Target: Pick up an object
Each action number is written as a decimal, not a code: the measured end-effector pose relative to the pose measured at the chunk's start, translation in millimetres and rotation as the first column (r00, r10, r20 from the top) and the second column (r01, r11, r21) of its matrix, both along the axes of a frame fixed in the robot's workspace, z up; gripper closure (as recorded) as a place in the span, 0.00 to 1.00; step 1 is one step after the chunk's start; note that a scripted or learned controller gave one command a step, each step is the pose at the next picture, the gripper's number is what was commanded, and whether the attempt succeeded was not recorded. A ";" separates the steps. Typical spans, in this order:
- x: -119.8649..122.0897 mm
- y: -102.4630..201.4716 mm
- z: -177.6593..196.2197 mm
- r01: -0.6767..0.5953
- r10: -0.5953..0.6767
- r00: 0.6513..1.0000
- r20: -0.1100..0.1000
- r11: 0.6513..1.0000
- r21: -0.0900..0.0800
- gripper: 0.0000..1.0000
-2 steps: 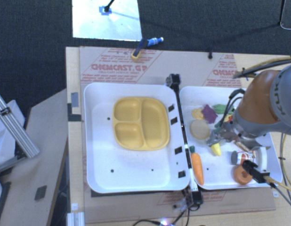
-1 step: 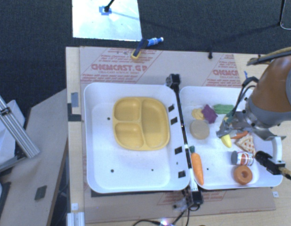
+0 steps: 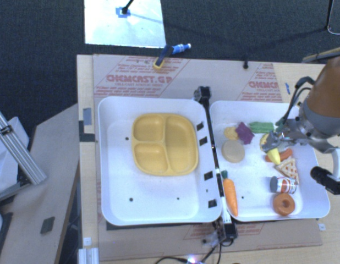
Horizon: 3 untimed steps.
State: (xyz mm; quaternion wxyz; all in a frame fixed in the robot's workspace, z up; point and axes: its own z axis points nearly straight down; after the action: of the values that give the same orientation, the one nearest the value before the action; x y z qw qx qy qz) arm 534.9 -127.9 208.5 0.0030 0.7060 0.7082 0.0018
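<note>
Reaching in over the right bin (image 3: 322, 205), near its far right corner, with the hand (image 3: 273, 142) low among the toy food there. State of the hand: cannot tell, and no telling whether anything is held.

Directly under and beside the hand: a yellow piece (image 3: 274, 157), a pizza slice (image 3: 287, 170) just nearer the front edge, and a green piece (image 3: 261, 127) towards the far rim. Further left in the same bin: a purple piece (image 3: 245, 132) touching a small yellow lump (image 3: 231, 132), and a beige disc (image 3: 233, 151) just in front of them. Along the bin's left wall, near the front: a carrot (image 3: 230, 196). Near the front right corner: a small can (image 3: 283, 185) on its side and a doughnut (image 3: 284, 204). In the left bin (image 3: 115, 202): a yellow divided plate (image 3: 162, 144), sitting towards the far half.

Likely step: descent or grasp attempt on the cluster by the yellow piece, with no lift yet evident. Next move, by this reading: closing firmly on one item only, then rising straight up, clear of the crowded neighbours, which could be nudged or dragged along.
</note>
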 end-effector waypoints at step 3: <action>-3.2 116.0 23.3 -0.007 0.007 1.000 -0.004 1.000 0.004 1.00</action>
State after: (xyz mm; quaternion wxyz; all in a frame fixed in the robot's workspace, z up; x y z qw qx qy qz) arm 531.7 -11.9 231.8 0.0000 0.7033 0.7109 0.0019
